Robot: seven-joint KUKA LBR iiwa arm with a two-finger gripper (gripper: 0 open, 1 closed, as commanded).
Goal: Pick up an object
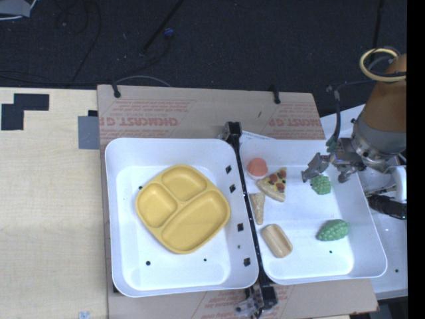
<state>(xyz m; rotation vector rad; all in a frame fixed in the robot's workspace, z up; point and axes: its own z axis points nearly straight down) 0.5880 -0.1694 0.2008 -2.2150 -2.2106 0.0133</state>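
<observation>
Two bins here: nearest in the right bin (372, 264) lie a bread roll (276, 240) and green grape bunch (333, 230), with a pizza slice (274, 185) beyond. Further back, the gripper (326, 172) straddles a small green broccoli floret (321, 185), fingers spread and not yet gripping. Risk, I'd say: that lumpy floret squirts sideways as they close.

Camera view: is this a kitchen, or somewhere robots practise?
Probably a robot practice bench, not a kitchen. The food is toys, like a pizza slice in a white bin, a robot arm reaches in, and loose cables lie on the dark floor behind.
</observation>
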